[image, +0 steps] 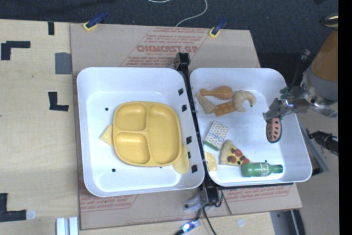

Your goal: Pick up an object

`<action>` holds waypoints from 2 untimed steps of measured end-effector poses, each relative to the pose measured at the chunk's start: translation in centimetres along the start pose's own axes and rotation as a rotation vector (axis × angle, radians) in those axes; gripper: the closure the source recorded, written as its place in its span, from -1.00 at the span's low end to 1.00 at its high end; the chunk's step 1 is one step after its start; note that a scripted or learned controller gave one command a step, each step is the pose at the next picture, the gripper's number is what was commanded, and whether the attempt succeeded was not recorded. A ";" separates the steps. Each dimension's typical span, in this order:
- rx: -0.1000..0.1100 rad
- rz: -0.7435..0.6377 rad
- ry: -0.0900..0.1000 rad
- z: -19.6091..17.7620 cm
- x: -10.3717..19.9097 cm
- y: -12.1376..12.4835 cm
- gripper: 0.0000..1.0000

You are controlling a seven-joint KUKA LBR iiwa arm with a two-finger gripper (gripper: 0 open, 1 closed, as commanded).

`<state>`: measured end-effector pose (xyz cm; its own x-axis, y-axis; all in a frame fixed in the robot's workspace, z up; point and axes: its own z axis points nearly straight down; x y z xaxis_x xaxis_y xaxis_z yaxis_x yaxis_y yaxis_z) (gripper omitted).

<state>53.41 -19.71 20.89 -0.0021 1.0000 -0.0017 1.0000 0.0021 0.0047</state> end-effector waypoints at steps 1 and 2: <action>0.004 0.000 0.001 -1.6 0.1 0.1 1.00; 0.007 -0.003 0.003 -0.7 5.1 0.0 1.00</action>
<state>53.40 -14.60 21.63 -0.0055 1.0000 0.0017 1.0000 0.0055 -0.0022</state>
